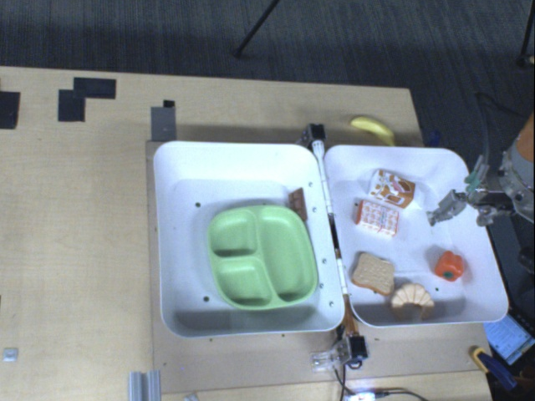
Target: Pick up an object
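My two-finger gripper (468, 210) hangs spread and empty over the right white bin (493, 295). The small round orange toy fruit (450, 266) looks light, rigid, slippery; I'd pinch its middle.

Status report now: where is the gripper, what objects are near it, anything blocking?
Gripper at right bin's right edge, nothing between fingers. Orange toy nearest, just below it. Two packets, bread slice, croissant further left. Nothing blocking.
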{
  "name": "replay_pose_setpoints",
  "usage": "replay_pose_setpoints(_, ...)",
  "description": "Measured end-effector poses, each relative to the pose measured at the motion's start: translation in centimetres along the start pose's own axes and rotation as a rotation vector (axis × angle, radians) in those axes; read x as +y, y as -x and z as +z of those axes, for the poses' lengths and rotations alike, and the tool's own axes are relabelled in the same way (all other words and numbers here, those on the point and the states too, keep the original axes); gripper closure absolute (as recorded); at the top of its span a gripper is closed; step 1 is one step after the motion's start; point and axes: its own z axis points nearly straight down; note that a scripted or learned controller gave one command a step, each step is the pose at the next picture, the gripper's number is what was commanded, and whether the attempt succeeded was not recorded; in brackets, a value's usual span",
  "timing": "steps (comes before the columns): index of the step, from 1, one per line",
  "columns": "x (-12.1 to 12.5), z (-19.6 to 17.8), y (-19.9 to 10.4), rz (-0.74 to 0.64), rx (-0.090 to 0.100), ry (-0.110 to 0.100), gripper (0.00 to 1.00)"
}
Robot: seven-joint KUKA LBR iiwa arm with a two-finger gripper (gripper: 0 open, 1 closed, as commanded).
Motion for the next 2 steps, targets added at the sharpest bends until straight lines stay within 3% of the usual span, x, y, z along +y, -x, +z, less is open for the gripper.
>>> replay_pose_setpoints(1,0.6,9.8,-1.8,0.001,0.001,-0.003,0.00)
replay_pose_setpoints(2,2.5,14.5,-5.6,0.001,-0.001,0.004,0.00)
